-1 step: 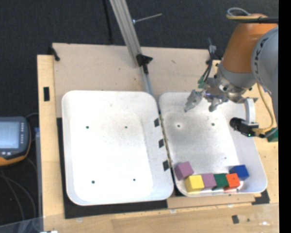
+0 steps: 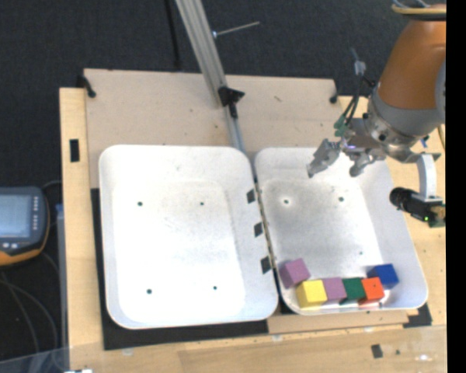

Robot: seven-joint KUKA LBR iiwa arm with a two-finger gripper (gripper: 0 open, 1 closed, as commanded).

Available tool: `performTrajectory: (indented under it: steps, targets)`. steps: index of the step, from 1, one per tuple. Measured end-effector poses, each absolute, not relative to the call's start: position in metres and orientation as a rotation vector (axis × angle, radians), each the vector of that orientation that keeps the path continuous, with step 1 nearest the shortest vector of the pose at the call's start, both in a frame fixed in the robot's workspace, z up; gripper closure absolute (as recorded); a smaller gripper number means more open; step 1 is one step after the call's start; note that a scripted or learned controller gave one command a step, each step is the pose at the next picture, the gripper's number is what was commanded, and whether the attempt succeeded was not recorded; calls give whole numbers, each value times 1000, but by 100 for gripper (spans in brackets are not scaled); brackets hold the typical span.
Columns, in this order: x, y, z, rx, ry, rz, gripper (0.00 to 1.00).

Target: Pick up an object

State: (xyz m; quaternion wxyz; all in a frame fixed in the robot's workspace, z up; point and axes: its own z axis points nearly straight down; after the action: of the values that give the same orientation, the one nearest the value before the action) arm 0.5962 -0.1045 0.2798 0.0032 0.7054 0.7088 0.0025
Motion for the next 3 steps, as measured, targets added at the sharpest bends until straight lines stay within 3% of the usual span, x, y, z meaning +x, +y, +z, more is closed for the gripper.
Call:
performTrajectory:
  steps: [1,2,3]
  targets:
    - [599,19,204,2215,2234,-3,0]
    - [580,49,236,2214,2227,4,0]
    - [581,47,234,2220,2223,1,0]
